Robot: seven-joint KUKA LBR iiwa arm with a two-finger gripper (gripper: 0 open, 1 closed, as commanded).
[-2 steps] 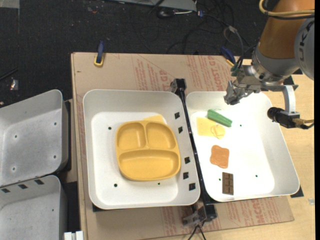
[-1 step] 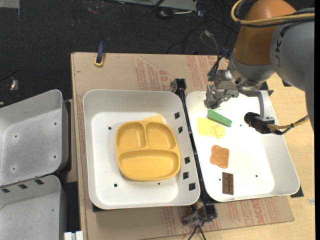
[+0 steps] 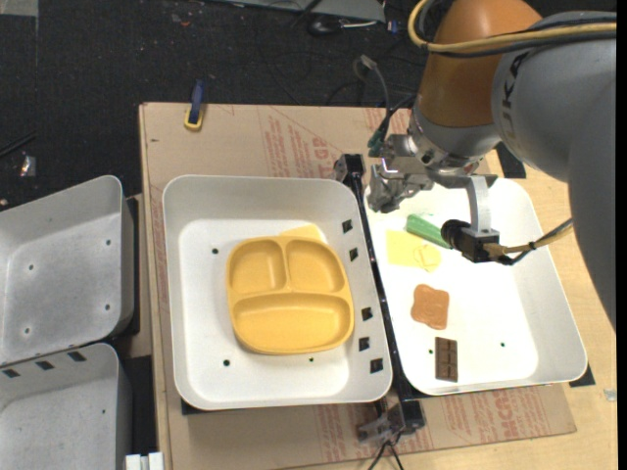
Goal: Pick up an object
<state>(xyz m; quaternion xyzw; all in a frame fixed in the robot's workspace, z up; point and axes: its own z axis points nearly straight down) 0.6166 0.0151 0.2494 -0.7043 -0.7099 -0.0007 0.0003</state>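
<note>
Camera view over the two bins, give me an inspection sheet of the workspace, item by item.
Surface: two shallow white bins side by side, the left bin and the right bin, on a brown board.
Job's things: yellow divided tray in the left bin; green piece, yellow sheet, orange-brown slab and dark brown bar in the right bin.
Clutter: blue and yellow clip on the board's far edge.
Grippers: gripper over the right bin's far left corner; nothing seen between its fingers.
Cables: yellow cable looped at the arm's orange band.
Surroundings: white trays at left, black floor.
</note>
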